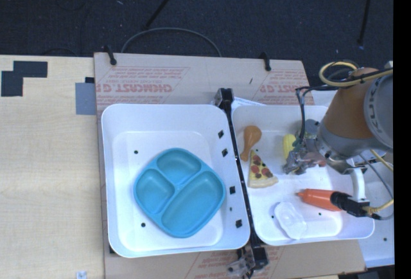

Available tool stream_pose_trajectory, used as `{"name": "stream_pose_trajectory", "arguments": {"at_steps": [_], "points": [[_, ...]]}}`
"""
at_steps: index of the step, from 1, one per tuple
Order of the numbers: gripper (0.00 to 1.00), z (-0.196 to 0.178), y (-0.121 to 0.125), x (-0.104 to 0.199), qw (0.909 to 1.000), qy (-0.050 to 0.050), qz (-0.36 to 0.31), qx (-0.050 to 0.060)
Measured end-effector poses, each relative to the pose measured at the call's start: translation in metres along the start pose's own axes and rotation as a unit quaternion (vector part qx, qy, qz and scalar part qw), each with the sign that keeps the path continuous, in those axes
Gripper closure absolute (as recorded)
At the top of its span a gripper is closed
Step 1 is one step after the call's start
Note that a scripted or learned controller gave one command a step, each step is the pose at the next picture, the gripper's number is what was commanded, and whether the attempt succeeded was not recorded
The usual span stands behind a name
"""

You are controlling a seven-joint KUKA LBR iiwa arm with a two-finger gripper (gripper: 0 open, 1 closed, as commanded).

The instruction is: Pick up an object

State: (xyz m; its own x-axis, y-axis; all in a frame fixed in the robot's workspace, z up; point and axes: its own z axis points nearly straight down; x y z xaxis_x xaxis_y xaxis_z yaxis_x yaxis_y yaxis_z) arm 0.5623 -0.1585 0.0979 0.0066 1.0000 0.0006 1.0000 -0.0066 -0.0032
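While the gripper point(297, 164) hangs in the right bin point(359, 233), fingers' state unreadable, we note the pizza slice point(261, 173) lying just left.

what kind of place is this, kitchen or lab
Most likely a robotics lab, not a kitchen: a grey arm reaches over two white bins, the food is toys such as a pizza slice, and loose cables cross dark carpet.

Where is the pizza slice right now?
The pizza slice lies in the right bin, near its left wall, just below the drumstick and left of the gripper.
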Motion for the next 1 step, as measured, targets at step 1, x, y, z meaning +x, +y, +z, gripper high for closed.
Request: {"name": "stream_pose_trajectory", "arguments": {"at_steps": [1], "points": [[1.00, -0.0601, 0.0070, 0.0035, 1.0000, 0.000, -0.004, -0.003]]}}
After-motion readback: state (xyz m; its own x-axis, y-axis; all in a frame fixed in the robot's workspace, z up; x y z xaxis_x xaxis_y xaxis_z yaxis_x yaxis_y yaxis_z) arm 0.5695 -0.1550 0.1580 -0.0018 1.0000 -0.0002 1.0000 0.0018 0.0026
